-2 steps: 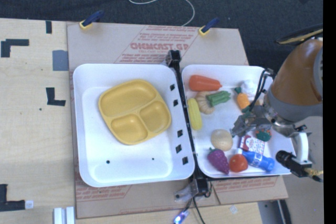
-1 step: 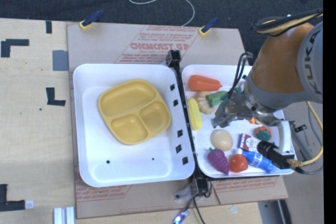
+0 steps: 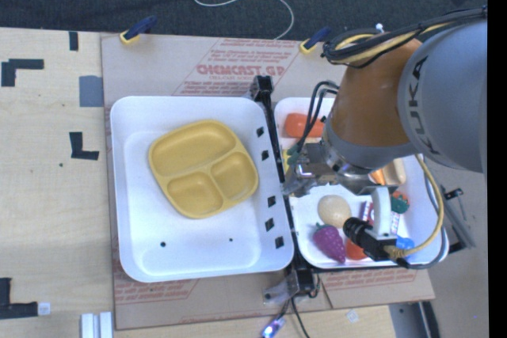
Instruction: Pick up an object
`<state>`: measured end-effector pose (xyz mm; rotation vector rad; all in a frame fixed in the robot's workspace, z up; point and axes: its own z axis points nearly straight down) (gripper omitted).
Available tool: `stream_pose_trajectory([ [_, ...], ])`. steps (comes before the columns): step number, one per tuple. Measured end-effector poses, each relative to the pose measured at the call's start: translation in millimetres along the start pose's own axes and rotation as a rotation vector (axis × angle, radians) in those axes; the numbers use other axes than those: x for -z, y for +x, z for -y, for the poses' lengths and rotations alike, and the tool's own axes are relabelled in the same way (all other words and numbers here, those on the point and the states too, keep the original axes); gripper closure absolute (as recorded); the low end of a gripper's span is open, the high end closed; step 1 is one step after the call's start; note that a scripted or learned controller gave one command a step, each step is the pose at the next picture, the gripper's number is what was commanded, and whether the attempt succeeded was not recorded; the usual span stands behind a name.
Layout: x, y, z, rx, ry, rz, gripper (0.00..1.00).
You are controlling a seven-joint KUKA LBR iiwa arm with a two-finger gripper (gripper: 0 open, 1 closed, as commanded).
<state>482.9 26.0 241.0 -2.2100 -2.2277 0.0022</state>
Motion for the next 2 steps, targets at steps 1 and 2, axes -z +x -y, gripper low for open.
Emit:
stream_pose_trajectory([
  [1, 43, 10, -1, -0.005, -0.005, 0.001, 1.0],
  [2, 124, 65, -1, 0.001, -0.011, -0.001, 1.0],
])
